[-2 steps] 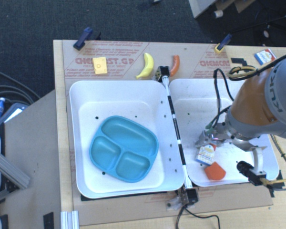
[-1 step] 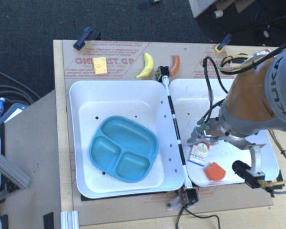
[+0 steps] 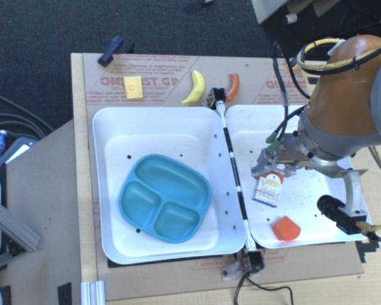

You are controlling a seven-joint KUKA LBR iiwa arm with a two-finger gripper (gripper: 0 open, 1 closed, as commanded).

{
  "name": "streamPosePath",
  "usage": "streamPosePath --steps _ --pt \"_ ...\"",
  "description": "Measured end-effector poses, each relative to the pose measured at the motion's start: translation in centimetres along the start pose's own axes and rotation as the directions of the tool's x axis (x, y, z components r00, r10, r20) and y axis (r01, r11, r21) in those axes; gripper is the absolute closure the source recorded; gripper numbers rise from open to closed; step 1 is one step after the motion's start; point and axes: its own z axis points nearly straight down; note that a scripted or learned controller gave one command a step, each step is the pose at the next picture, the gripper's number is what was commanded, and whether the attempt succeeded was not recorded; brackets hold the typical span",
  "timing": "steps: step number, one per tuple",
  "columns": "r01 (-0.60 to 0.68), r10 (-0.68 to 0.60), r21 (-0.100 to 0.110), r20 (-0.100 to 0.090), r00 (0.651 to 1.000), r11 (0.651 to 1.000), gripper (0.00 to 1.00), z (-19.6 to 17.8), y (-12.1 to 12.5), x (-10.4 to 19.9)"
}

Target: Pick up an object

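bright even overhead light, soft shadows, mild glare on bins (image 3: 108, 132), sharp focus.

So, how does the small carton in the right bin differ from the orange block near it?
The small carton is mostly white with printed orange marks, while the orange block is plain orange. The small carton looks taller and flatter; the orange block is squat and chunky. The small carton lies right under the pincer, whereas the orange block sits apart, nearer the bin's front edge. Both rest in the right bin.

One fixed camera above the bench (image 3: 171, 75), angled down over both white bins (image 3: 108, 170), moderately close.
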Motion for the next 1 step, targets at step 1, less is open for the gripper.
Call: streamPosePath --steps 1 --pt "0.001 -0.001 -0.002 0.001 1.0 1.0 1.0 1.32 5.7 1.07"
